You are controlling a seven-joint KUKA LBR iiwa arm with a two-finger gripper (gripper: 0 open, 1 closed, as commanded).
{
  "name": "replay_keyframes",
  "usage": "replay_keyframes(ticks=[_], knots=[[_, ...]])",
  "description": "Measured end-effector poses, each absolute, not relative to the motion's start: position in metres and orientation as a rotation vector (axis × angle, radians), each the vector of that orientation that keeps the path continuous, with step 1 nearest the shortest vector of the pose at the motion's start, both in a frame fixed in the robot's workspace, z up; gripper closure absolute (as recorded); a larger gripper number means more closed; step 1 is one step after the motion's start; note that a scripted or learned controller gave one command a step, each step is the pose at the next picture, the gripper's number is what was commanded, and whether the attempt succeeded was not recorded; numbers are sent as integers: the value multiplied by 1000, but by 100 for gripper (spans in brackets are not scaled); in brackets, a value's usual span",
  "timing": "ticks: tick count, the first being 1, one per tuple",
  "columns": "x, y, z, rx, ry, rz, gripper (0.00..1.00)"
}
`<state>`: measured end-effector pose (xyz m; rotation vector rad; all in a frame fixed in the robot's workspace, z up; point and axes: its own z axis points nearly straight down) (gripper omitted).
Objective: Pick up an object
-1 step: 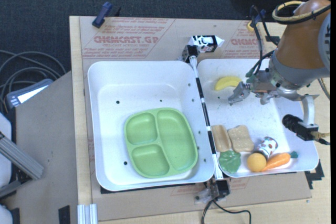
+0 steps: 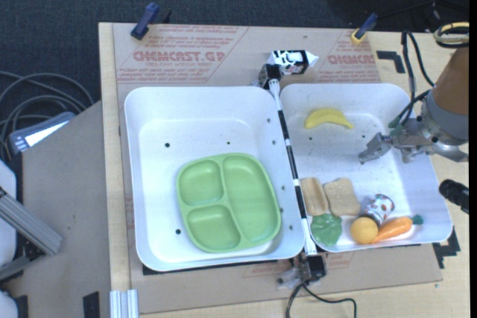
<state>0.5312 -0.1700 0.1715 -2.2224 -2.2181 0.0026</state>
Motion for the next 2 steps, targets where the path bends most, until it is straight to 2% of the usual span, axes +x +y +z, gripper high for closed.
replay_keyframes(ticks=[1,2], knots=[[570,-85,185,-2221,-2224,-3,0],[621,-140,194,-2224,-2222,1,0]])
